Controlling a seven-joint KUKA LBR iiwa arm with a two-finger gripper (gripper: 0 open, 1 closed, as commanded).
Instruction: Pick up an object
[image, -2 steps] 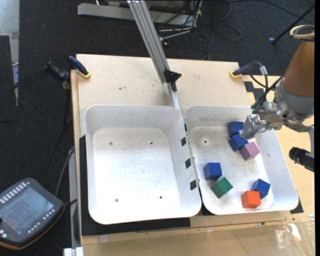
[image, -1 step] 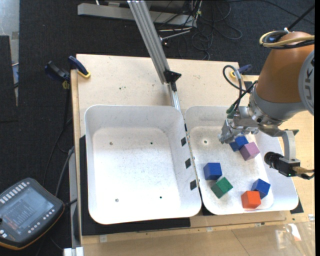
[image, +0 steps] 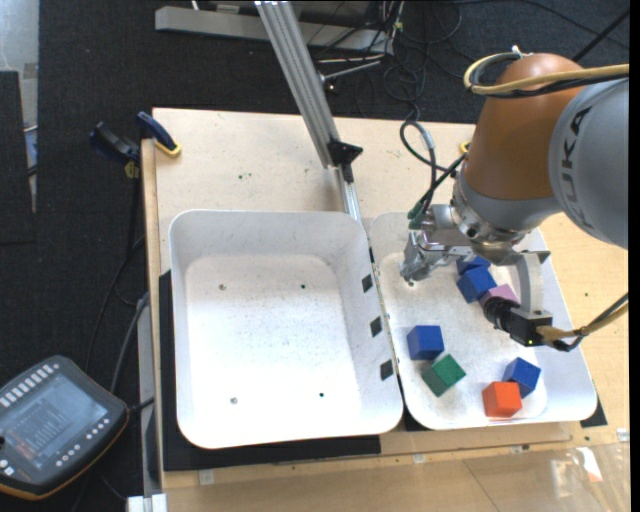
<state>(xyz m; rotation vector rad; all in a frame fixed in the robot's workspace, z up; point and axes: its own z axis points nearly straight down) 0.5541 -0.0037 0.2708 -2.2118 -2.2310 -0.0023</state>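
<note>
Nearest the camera, along the lower right of the frame, an orange block (image: 502, 399) lay at the front rim of the right bin (image: 575, 400), with a small blue block (image: 522, 375) touching it just above and to the right. A little further up and to the left sat a green block (image: 443, 374), tilted on the bin floor, and just above that a blue cube (image: 426, 341), the two nearly touching. These four lay loose and apart from the arm.

Further back, at centre right, the gripper (image: 416, 262) hung over the rear left part of the same bin, close to the wall it shares with the left bin (image: 200, 240). Its metal tip pointed down and left (whether the fingers were spread or closed could not be made out from this angle), and nothing could be seen held in it. Just to its right, partly under the wrist, lay another blue block (image: 474, 280) with a pink block (image: 502, 294) touching its lower right side.

The relation that mattered: the nearest candidate, that blue block, lay to the right of the tip, while the blue cube lay below it in the frame, toward the camera. Either would probably need a sideways shift before any descent.

Beyond, a slanted metal pole (image: 305, 85) crossed the upper middle.
</note>
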